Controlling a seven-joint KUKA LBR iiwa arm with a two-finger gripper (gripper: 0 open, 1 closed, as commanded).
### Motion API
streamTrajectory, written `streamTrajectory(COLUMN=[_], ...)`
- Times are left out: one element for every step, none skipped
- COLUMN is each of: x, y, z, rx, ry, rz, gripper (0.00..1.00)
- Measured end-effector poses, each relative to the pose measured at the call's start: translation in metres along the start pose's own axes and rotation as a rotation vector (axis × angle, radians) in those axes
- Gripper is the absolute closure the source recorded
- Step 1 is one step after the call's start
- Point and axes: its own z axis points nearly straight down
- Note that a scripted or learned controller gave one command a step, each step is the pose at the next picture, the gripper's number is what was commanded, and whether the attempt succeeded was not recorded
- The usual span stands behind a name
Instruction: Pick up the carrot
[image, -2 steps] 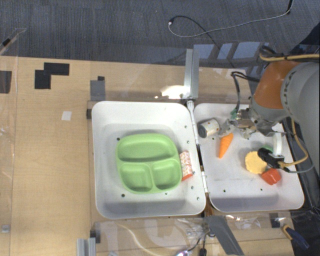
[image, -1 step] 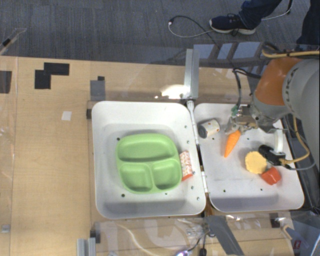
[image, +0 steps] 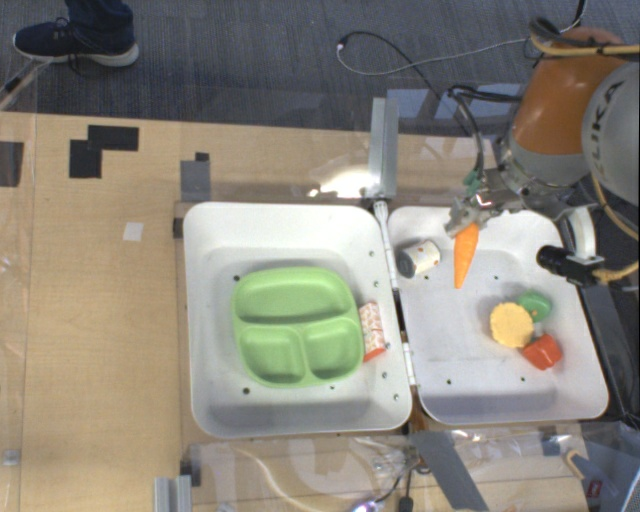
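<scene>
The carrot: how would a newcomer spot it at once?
Look in the right bin, in its upper half, just below the claw. The carrot is a long orange cone, point downward, right of a small white cylinder; no neighbour is tapered.

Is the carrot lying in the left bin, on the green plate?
No, the carrot is in the right bin, near its top edge below the claw.
</scene>
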Motion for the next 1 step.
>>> streamTrajectory(x=[0.0010], y=[0.0020], z=[-0.0116], rx=[-0.005], ry=[-0.002], rz=[-0.004], gripper=[1.00])
